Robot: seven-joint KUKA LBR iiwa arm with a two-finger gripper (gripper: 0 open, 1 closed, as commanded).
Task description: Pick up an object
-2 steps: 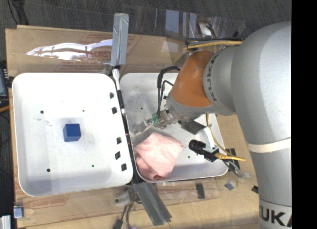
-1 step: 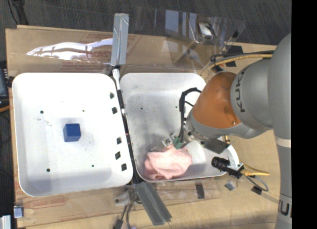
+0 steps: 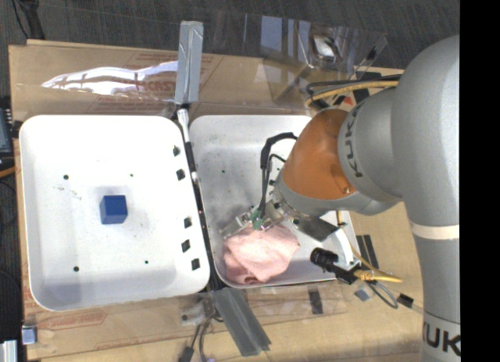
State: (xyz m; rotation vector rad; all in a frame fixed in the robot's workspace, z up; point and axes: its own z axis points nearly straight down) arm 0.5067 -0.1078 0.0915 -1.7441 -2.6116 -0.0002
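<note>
Pink cloth [image 3: 260,255]: my landmark; a crumpled soft heap, lying on the floor of the right bin at its near end.
Pincer [image 3: 259,218]: down low at the cloth's far edge, right against it as far as I can see. I cannot tell how far open it is, nor whether it has any of the cloth in it.
Arm [image 3: 391,149]: grey with an orange band, reaching over the cloth from the view's right side.
Right bin [image 3: 226,141]: white and shallow; it holds the cloth, and its bare floor runs on beyond the cloth.
Blue cube [image 3: 114,209]: well apart from the cloth, to its left in my view and a little farther back, sitting alone in the left bin.
Left bin [image 3: 47,196]: white, beside the cloth's bin, their walls meeting just left of the cloth.
Tabletop [image 3: 31,71]: covered in brown cardboard, showing beyond the cloth behind both bins.
</note>
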